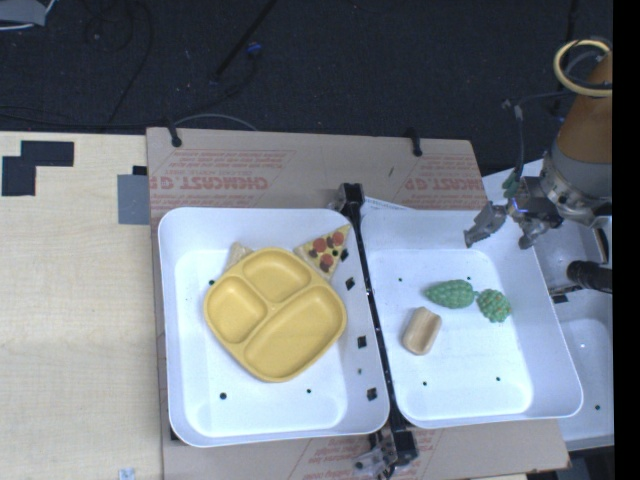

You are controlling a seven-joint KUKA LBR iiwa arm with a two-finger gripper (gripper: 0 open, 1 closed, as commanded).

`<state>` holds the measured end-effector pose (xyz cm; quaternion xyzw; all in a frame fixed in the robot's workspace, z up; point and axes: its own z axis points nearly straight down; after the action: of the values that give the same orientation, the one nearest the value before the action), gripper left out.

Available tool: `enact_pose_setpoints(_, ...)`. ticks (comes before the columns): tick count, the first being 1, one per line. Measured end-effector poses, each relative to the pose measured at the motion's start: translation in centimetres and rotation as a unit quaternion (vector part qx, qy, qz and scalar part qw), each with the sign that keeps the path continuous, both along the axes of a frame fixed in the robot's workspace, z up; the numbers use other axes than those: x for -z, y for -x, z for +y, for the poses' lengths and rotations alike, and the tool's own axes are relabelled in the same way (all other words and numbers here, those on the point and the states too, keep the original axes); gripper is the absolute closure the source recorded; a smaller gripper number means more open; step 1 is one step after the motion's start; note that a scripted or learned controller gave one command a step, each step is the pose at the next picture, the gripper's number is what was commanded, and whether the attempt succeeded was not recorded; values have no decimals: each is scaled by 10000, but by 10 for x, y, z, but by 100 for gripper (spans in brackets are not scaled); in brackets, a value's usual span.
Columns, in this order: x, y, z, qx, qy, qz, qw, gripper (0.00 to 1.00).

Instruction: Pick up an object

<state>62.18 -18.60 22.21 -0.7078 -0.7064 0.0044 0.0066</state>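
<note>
In the right bin [500,393] lie two green knobbly toy pieces: one [451,293] near the middle and a smaller one [493,305] just to its right. A tan oblong piece [421,330] rests to their lower left. My gripper [505,228] hangs over the bin's far right corner, up and to the right of the green pieces. It is open, its two dark fingers [481,225] spread apart with nothing between them.
The left bin [200,388] holds a yellow divided plate [277,313] and a toy pizza slice [328,250] at its far right corner. A black divider [365,298] separates the bins. A cardboard sheet [260,173] lies under both.
</note>
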Motion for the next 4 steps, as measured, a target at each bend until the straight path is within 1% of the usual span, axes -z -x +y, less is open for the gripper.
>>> enact_pose_setpoints(1,-8,-3,0,-11,12,-65,10000,0)
enact_pose_setpoints(2,51,4,-6,-8,10,-42,10000,0)
enact_pose_setpoints(3,96,11,-5,-11,7,-44,10000,0)
enact_pose_setpoints(4,137,11,-4,-9,9,-54,10000,0)
